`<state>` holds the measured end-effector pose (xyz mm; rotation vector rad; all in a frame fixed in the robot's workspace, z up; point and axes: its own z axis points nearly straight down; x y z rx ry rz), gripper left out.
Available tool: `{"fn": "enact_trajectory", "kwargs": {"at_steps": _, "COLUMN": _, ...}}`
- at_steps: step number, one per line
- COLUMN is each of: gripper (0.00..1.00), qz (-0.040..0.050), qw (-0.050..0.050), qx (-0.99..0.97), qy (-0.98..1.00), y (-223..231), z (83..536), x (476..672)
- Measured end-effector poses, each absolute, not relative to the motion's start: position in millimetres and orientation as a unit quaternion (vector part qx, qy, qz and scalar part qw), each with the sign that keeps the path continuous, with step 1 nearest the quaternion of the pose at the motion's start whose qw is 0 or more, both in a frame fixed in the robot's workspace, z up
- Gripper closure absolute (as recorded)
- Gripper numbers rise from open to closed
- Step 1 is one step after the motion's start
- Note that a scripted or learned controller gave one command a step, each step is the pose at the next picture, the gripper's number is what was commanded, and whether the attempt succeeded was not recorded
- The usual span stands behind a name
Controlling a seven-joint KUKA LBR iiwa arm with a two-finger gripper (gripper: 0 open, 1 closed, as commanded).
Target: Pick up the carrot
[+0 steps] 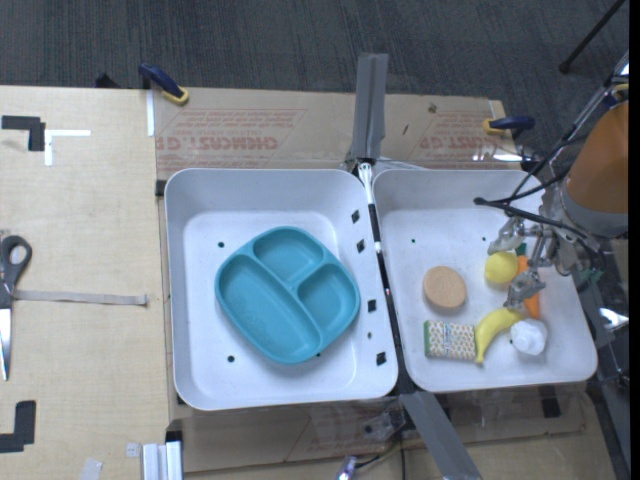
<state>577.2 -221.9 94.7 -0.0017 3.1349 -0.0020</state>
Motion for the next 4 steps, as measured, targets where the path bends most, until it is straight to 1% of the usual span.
{"fn": "enact_trajectory", "kwargs": {"at_steps": 1, "gripper": 1.0, "qz": -0.0016, "qw": 0.007, "qx": -0.003, "qy": 1.0, "y": -221, "z": 106, "x": 580.0}}
{"fn": "enact_trajectory", "kwargs": {"at_steps": 2, "gripper": 1.0, "qz": -0.0004, "qw": 0.003, "qx": 0.099, "qy": 0.995, "y": -222, "z": 119, "x": 490.4}}
{"fn": "enact_trajectory", "kwargs": {"at_steps": 3, "gripper": 0.0, "qz": -0.0003, "qw": 0.003, "qx": 0.099, "qy": 0.995, "y": -222, "z": 119, "x": 490.5}}
{"fn": "enact_trajectory", "kwargs": {"at_steps": 4, "gripper": 0.0, "qz": 0.0, "qw": 0.003, "qx": 0.086, "qy": 0.996, "y": -196, "z": 93, "x": 509.6}}
